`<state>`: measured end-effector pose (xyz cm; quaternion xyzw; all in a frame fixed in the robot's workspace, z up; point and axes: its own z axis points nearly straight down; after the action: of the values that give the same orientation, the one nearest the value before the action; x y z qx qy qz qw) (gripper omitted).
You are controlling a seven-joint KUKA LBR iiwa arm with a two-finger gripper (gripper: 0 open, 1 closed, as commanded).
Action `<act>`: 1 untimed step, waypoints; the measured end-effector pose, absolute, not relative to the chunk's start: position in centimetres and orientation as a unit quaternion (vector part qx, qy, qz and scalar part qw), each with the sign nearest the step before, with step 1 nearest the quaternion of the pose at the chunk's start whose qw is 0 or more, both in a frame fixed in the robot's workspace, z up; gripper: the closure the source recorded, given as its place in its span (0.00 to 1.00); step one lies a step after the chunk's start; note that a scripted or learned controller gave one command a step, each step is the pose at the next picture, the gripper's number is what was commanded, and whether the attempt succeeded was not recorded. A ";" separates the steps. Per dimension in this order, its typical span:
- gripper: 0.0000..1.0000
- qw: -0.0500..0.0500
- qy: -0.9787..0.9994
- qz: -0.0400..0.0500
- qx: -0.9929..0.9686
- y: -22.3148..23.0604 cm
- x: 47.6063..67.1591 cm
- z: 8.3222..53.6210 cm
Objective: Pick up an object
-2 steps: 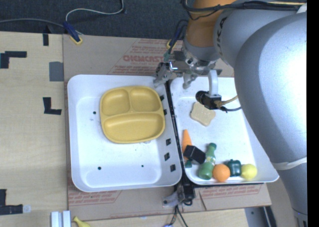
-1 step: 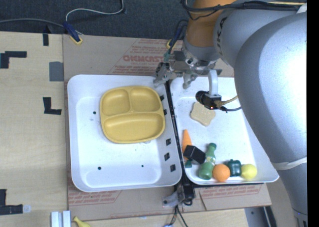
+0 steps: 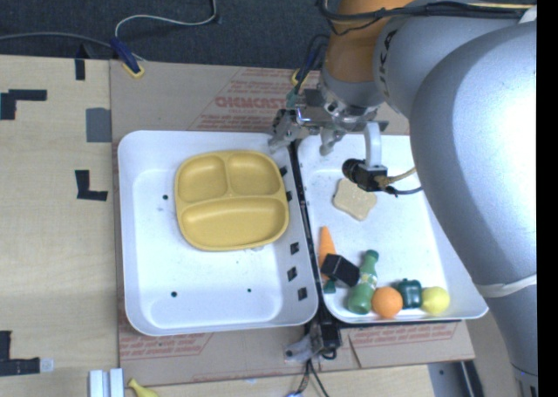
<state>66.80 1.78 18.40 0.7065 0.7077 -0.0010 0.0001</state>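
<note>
My gripper hangs over the far end of the ridge between the two bins, open, with nothing between its fingers. Just in front of it in the right bin lies a beige bread slice. Nearer the front of that bin lie an orange carrot, a black block, a green bottle, an orange ball, a teal piece and a yellow lemon. A yellow divided plate lies in the left bin.
The grey arm covers the right bin's far right side. The small items crowd together at that bin's front edge. Cardboard lies under both bins, and a cable runs across the dark floor behind.
</note>
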 end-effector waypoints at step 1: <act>0.00 0.000 0.708 -0.001 0.707 1.8 66.8 18.4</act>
<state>66.80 1.78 18.40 0.7065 0.7077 -0.0010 0.0001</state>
